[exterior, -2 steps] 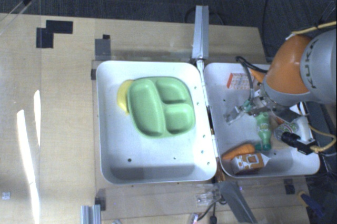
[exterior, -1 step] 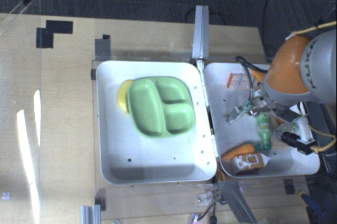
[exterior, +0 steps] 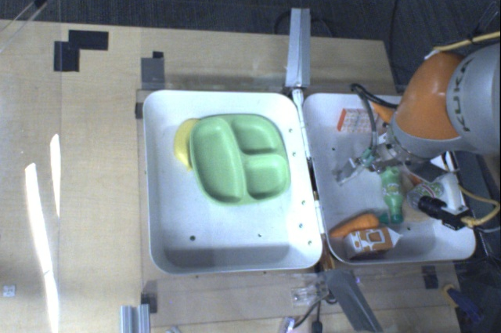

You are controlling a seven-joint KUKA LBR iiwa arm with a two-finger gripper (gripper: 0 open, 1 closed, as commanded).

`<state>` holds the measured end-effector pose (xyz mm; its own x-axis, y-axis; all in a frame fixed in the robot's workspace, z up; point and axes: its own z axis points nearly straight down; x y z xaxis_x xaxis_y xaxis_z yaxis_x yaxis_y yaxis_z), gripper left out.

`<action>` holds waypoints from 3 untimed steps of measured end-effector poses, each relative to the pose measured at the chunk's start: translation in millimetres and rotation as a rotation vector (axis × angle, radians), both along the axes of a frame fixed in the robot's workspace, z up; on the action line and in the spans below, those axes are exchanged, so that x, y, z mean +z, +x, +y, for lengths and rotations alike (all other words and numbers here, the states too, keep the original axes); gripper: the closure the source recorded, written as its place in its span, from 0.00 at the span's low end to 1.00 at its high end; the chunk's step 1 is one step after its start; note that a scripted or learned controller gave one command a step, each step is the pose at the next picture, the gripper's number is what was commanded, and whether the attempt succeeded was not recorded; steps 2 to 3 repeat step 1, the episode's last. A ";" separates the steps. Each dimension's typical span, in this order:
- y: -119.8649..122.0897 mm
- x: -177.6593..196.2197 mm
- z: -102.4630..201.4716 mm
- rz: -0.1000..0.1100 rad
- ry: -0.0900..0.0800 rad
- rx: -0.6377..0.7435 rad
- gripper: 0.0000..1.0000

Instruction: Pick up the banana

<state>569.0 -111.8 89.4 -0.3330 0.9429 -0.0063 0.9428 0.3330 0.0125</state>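
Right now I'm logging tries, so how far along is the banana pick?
Nothing looks done. The banana lies in the left bin, mostly hidden under the green divided tray, a yellow edge showing. The gripper is over the right bin, near a green bottle. Left to do: cross over, reach the banana, grasp, lift.

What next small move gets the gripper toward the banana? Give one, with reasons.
Probably swing left across the divider: the gripper is over the right bin, while the banana lies in the left bin, mostly hidden under the green tray.
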 end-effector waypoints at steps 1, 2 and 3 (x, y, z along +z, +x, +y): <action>0.0 0.0 0.0 0.000 0.000 0.000 0.00; 0.0 0.0 0.0 0.000 0.000 0.000 0.00; 0.0 0.0 0.0 0.000 0.000 0.000 0.00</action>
